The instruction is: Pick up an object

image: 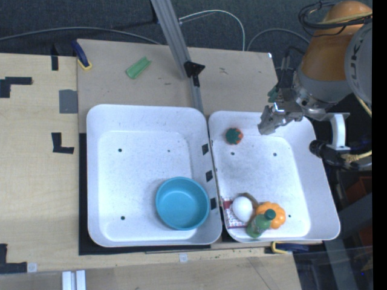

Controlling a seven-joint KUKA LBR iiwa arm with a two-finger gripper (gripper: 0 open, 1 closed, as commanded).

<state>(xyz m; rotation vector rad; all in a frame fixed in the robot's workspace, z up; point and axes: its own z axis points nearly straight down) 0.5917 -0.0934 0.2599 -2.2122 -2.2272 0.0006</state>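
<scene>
In the right bin (pixel 302 180), a small round green and orange object (pixel 233 136) lies near the far left corner. At the bin's near edge sit a white egg-shaped object (pixel 242 208), an orange object (pixel 273 215) and a green piece (pixel 259 225), clustered together on a flat packet. A blue bowl (pixel 181 202) rests in the left bin (pixel 121 162) at its near right. My gripper (pixel 270 123) hovers over the far right part of the right bin, to the right of the small round object. Nothing shows between its fingertips.
A green block (pixel 137 67) lies on the bench beyond the left bin. A grey pole (pixel 172 32) slants down to the gap between the bins. A blue and yellow clamp (pixel 81 55) sits at the bench's far left corner. Cables run behind.
</scene>
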